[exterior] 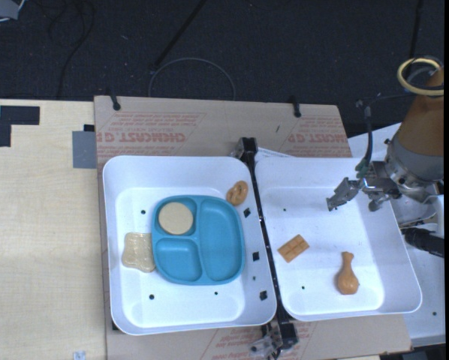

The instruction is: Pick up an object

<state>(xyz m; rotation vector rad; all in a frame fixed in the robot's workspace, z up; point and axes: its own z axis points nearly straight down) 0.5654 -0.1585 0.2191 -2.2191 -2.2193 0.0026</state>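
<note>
The hand (pixel 357 194) hovers over the right bin's (pixel 405 291) far right corner with fingers spread wide, holding nothing, so no pick yet. Closest candidates: the tan block (pixel 293 248) mid-bin and the drumstick-shaped toy (pixel 347 274) toward its near edge.

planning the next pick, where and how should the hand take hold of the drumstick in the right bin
Grip the drumstick across its narrow upper shaft, coming straight down from above. It lies flat on the right bin floor, thin end toward the back and bulbous end toward the front. The slim neck probably fits between the fingers better than the fat end, and open floor on both sides leaves room. The hand sits above the bin's back right.
</note>
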